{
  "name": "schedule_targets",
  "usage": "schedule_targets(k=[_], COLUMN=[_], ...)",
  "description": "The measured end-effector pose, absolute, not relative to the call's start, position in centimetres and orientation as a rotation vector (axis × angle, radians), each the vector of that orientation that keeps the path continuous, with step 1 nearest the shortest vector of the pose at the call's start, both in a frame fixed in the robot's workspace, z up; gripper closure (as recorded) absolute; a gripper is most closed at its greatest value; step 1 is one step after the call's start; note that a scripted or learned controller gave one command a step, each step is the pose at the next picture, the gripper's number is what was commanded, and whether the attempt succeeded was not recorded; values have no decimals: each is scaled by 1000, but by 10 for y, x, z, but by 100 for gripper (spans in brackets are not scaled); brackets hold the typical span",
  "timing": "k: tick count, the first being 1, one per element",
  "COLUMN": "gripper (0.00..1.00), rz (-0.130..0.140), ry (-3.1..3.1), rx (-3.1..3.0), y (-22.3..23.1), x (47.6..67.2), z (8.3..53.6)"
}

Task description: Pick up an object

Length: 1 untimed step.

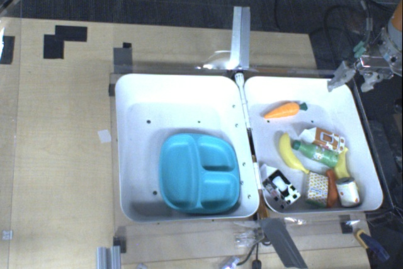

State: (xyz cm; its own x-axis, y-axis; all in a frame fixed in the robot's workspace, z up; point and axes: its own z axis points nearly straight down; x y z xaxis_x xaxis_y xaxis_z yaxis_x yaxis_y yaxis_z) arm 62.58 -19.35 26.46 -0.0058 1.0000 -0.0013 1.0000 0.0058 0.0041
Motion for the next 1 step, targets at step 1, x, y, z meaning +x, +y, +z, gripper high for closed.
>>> schedule_targets(k=[1], gripper=[0], rz=[3], ry=[2113], rx=[2322], y=[-134], x=[670], z=[146])
